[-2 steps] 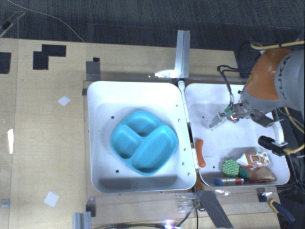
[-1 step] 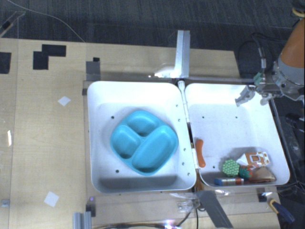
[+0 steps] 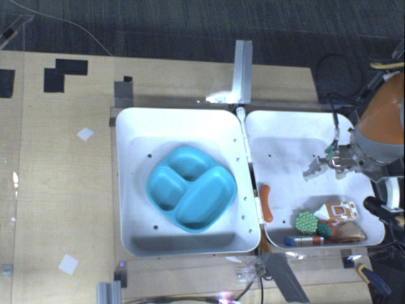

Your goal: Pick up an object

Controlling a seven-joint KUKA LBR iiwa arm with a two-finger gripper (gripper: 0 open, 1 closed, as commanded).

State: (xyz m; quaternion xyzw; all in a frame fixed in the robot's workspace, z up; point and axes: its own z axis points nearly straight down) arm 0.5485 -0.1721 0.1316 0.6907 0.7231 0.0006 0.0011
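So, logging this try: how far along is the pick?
Done: the gripper is over the right bin. In hand: nothing shows between its fingers. Left: reaching and lifting something, such as the orange carrot-like toy or green knobbly ball, both lying in the bin.

My bench (image 3: 57, 189) is of pale wood, and behind its far edge I see a dark carpet floor (image 3: 190, 11) with a thin cable (image 3: 63, 18) lying across it. Two white bins stand side by side and touching: the left bin (image 3: 126, 170) and the right bin (image 3: 285, 138). A grey metal post (image 3: 243, 71) stands at the far edge of the bins, just where they meet. Near the far left corner of the bench are black tape marks: one stepped (image 3: 65, 73), one at the very edge (image 3: 5, 83). Two small white squares lie left of the left bin, one further back (image 3: 85, 133) and one near the front edge (image 3: 68, 264).
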